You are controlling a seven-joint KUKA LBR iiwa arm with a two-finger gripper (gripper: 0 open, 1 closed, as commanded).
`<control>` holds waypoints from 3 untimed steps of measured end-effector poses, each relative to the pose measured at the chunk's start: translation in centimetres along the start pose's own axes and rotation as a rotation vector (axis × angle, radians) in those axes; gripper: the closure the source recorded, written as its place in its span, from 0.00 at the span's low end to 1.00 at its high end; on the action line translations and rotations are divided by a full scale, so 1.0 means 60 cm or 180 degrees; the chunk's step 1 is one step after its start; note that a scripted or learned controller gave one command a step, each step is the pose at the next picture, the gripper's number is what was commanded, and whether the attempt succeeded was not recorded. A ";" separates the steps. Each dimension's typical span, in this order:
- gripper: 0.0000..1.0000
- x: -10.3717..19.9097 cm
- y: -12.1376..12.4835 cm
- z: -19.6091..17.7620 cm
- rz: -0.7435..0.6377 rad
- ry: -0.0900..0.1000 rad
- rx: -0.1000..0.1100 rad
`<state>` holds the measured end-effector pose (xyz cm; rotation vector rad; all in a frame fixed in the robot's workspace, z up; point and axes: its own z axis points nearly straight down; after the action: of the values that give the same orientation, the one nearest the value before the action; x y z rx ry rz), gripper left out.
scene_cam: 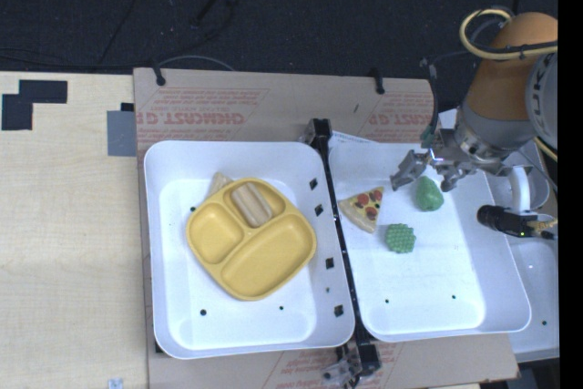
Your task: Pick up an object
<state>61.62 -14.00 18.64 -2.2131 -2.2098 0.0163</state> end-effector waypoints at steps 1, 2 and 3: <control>0.00 0.000 0.004 -0.015 -0.0006 -0.0005 -0.0044; 0.00 0.008 0.013 0.057 -0.0017 -0.0008 -0.0044; 0.00 0.014 0.017 0.128 -0.0020 -0.0006 -0.0039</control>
<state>62.50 -13.13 10.95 -2.2133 -2.2239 0.0047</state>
